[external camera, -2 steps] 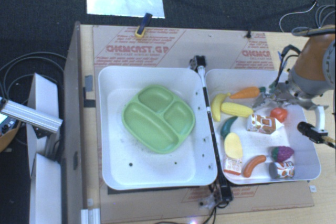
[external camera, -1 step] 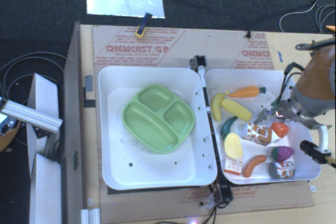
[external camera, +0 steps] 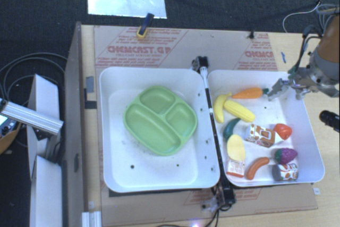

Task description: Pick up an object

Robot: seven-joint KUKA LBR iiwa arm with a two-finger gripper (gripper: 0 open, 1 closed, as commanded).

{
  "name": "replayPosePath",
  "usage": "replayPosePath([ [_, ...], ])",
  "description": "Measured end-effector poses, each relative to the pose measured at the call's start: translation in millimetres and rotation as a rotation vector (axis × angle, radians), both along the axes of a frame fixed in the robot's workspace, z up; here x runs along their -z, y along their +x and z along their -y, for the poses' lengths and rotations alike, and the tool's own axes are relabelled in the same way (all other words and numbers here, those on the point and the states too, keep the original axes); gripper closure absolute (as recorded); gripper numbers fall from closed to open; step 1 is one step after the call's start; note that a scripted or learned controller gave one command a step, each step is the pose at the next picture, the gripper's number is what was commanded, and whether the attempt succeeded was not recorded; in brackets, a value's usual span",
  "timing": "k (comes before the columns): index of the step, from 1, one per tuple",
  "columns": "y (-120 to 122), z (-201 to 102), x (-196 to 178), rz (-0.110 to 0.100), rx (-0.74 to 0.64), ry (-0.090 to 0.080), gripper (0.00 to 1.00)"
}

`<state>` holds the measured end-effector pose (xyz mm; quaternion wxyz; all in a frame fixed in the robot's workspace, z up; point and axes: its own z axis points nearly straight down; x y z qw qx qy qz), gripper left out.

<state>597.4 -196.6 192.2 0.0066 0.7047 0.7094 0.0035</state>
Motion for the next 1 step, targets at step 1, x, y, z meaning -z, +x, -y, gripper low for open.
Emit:
replayPosePath([
  [1, 29.1, -79.8, 62.5, -0.013, -0.004, 0.007, 0.00],
])
